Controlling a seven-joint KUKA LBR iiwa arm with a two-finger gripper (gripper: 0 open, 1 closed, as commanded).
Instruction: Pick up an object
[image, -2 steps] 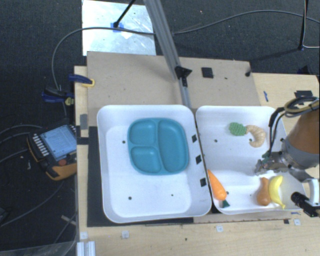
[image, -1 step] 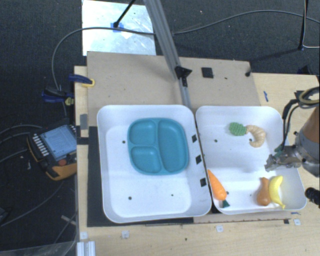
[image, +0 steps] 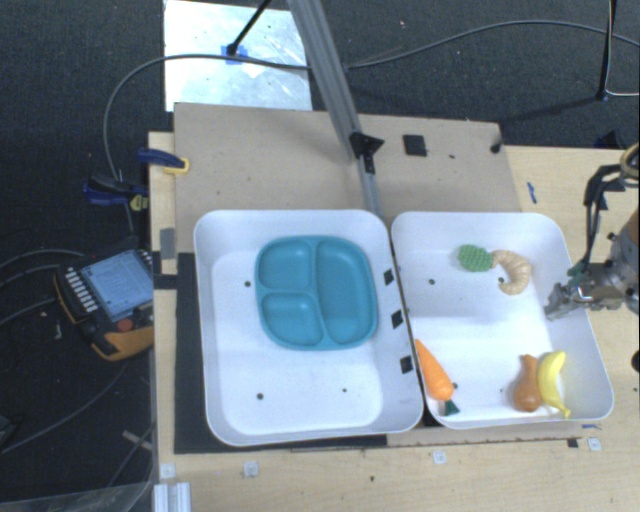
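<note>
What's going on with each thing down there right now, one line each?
Gripper: over the right bin's right edge, holding nothing visible.
Blue plate: flat in left bin.
Carrot: lying by the right bin's left wall.
Banana: lying beside brown toy.
Croissant: beside green toy.

We see a robotics lab, not a home: two white bins (image: 300, 225) sit on a plywood table (image: 300, 150) over dark carpet (image: 60, 80). Loose cables (image: 130, 80), clamps (image: 160, 160) and a handheld control pendant (image: 108, 300) lie beside it.
</note>
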